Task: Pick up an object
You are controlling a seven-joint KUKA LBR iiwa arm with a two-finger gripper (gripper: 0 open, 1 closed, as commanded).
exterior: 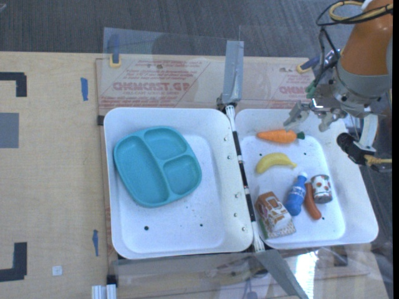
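Two white bins, left holds blue tray, right toys, claw spread, ungrasping.

Smooth teal plastic tray, matt white bins, plywood bench

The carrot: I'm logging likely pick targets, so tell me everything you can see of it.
The carrot is a small orange toy, plastic by its look, with a dark green stub at its right end. It lies flat, lengthwise across the far part of the right bin, apart from the banana just nearer the camera. The gripper hangs close above its green end; nothing visibly grips it.
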